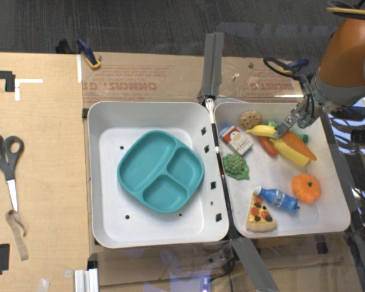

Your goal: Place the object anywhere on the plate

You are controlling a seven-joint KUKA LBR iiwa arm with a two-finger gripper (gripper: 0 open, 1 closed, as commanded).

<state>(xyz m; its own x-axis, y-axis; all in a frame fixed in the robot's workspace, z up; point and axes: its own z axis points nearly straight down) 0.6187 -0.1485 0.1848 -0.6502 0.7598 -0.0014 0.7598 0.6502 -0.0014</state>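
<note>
arm [347,53] cut off at rt edge

Scissors [6,157] on bench, blue clamp [89,53] behind bins

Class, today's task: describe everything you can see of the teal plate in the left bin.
The teal plate looks like smooth moulded plastic, a rounded square with a raised rim. Ridges split it into three compartments: one large along its upper left and two smaller ones at the right and bottom. It lies flat, right side up, turned at an angle to the bin walls, near the middle of the left bin, resting on its floor. Nothing lies on it, and it meets no wall.
</note>
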